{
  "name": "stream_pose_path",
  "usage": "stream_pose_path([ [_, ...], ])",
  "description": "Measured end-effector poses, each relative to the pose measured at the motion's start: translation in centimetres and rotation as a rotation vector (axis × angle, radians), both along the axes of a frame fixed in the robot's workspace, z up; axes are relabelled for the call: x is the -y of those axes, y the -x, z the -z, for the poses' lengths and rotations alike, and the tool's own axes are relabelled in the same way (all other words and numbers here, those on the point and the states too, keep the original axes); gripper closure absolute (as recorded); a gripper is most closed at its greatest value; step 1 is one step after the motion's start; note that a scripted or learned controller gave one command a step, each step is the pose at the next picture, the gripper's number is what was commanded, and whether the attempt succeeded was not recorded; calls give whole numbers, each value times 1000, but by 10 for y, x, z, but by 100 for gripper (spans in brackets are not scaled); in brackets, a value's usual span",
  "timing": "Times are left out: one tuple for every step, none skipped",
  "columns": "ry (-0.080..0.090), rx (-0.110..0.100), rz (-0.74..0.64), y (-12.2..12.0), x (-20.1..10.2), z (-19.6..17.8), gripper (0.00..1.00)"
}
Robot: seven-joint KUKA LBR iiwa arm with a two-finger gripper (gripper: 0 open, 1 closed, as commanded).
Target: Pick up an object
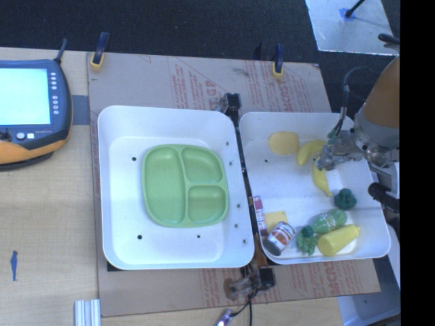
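The right white bin (272, 182) holds several items. A yellow lemon-like piece (283, 142) lies at the back, with a yellow banana (320, 179) beside it. Toward the front are a dark green broccoli piece (345, 198), a green bottle (328, 220), a yellow squash-like piece (338, 240), a small leafy green piece (306, 240), a red and white can (280, 236) and a flat yellow square (275, 219). My gripper (330, 156) hangs low over the banana's upper end, at the bin's back right. Its body hides part of the banana.
The left white bin (122, 243) carries a green divided plate (184, 185). A tablet-like pendant (30, 104) lies at the far left of the bench. Clamps (277, 58) hold the cardboard at the back edge. The arm's grey and orange body (380, 107) rises at the right.
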State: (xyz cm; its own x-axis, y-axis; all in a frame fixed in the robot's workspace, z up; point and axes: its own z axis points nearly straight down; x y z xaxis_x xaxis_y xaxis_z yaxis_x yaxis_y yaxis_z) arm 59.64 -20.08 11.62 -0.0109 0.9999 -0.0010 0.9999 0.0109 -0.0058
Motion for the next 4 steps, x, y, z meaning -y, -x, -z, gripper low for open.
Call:
stream_pose_path([
  [-2,3,6,34,-49,-79,100],
  [-2,2,6,35,-49,-79,0],
  [0,-1,7,-16,2,26,0],
  [0,0,5,7,-2,25,0],
])
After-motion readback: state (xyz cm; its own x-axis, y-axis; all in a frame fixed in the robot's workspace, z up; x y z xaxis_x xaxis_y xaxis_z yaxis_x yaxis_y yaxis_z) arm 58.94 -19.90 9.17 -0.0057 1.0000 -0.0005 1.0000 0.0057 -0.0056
